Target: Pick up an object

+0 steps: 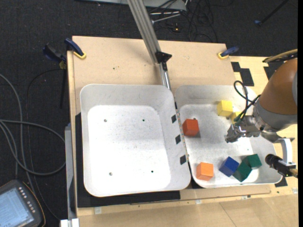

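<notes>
over the right bin (199, 94), the tool (233, 135) hangs low between yellow block (225, 108) and blue block (230, 166); whether it is apart or together, cannot tell. red block (191, 126) sits left, well apart.

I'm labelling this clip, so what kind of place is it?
Probably a robotics lab: a grey arm with an orange band, two shallow white plastic bins on a clamped fibreboard bench, and small coloured blocks.
</notes>
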`<state>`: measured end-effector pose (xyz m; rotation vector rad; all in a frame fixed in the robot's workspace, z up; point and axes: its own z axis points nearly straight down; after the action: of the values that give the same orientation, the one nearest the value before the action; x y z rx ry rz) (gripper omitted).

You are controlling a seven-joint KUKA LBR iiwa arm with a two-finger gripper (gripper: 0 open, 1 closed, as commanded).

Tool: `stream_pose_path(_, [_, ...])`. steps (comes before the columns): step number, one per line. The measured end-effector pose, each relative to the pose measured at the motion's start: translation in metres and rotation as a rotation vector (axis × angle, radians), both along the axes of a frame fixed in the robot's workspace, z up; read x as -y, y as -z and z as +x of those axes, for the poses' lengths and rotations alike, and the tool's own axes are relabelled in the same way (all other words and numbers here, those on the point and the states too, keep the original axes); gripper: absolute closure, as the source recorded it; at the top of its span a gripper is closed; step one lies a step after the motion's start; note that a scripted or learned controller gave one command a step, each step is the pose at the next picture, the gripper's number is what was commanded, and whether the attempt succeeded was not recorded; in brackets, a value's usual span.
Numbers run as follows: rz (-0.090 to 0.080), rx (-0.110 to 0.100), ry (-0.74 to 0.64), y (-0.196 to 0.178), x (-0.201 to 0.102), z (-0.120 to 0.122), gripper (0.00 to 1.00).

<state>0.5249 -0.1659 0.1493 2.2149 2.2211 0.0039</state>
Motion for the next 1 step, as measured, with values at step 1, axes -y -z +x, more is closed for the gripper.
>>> stream_pose_path(1, [-0.001,0.003,-0.001,-0.0616,-0.005,0.0065,1.0])
